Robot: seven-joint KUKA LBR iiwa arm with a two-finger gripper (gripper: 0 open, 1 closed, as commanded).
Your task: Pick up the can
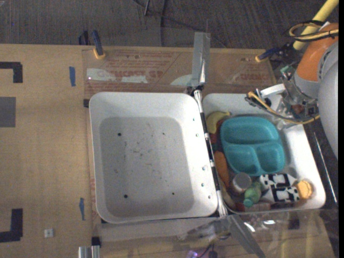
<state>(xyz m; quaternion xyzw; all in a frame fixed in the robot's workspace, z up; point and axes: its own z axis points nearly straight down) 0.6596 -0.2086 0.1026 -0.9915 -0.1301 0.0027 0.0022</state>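
The can (241,181) stands in the right bin (314,160), near side, just beside the teal tray (252,144) (no label readable). The gripper (293,102) hovers at the bin's far right corner.

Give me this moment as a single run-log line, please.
arm: over right bin's far right corner | can: in right bin, beside teal tray, untouched | left bin: apart from arm
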